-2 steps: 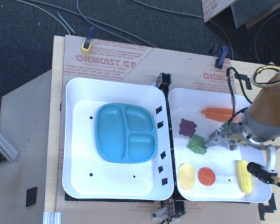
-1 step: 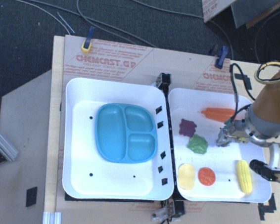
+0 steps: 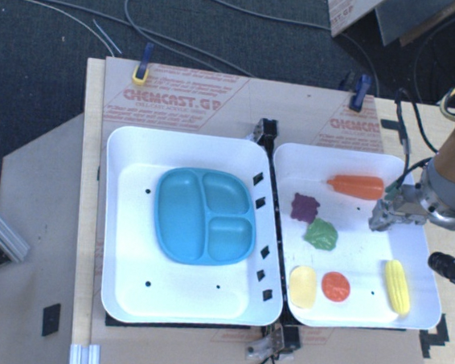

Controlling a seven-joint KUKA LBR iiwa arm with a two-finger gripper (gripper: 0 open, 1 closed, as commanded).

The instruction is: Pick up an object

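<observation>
Claw [image 3: 385,216] low over right bin [image 3: 359,316], grip state unclear | orange carrot [image 3: 356,185] at its 10 o'clock | yellow corn [image 3: 397,285] at 5 o'clock

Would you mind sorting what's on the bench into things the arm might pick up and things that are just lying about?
Candidates for picking, all in the right bin:
orange carrot
purple piece
green piece
pale yellow piece
red tomato
yellow corn
gripper, near the carrot

Just lying about:
blue divided tray in the left bin
</observation>
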